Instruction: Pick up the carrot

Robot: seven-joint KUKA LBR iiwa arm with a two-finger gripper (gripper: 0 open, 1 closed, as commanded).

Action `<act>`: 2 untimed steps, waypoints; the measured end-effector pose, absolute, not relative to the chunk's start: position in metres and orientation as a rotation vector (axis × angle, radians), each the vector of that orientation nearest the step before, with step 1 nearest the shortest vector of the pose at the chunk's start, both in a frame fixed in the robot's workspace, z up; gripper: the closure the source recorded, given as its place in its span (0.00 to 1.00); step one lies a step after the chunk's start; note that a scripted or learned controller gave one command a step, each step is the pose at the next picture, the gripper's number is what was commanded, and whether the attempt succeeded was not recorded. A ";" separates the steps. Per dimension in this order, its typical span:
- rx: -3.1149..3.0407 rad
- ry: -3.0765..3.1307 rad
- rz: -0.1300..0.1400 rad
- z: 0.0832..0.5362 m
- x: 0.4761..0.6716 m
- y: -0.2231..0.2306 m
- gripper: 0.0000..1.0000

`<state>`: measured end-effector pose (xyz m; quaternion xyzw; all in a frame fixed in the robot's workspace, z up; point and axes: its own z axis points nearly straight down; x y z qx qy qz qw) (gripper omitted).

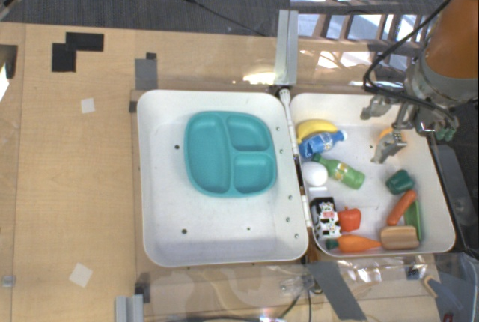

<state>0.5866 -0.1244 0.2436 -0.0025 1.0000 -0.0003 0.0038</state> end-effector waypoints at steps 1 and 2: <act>-0.017 3.133 -0.005 0.225 0.620 -0.209 0.00; 0.320 3.112 -0.003 0.098 0.603 -0.205 0.00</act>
